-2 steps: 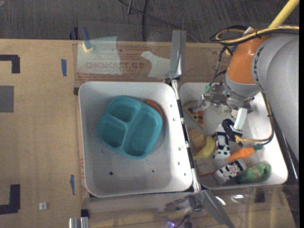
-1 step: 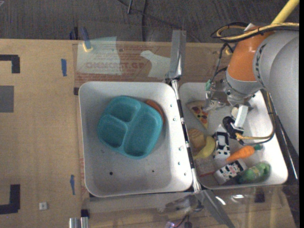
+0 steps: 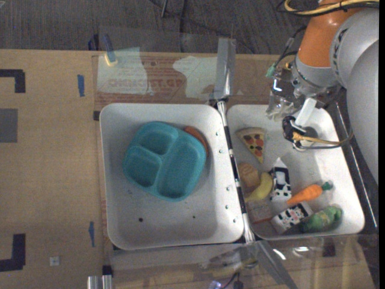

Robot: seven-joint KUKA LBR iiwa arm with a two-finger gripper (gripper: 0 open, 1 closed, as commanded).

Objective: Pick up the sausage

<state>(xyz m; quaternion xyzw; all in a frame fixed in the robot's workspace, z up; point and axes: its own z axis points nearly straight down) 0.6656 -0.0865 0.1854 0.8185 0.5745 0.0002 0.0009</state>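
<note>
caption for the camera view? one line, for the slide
End effector over the right bin's far edge, apart from the reddish sausage tucked behind the teal tray in the left bin.

I see a divided tray [image 3: 164, 159] in the left bin [image 3: 120, 221], a sausage [image 3: 198, 135] tucked behind its right edge, and the right bin [image 3: 349, 185] holding a pizza slice [image 3: 255, 143], banana [image 3: 262, 187] and carrot [image 3: 307, 192].

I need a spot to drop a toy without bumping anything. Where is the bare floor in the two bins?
Left bin: bare along the front and left, around the teal tray. Right bin: a bare patch mid-right, between the pizza slice and the carrot. Its front is crowded, and the hand hangs over its back edge.
</note>
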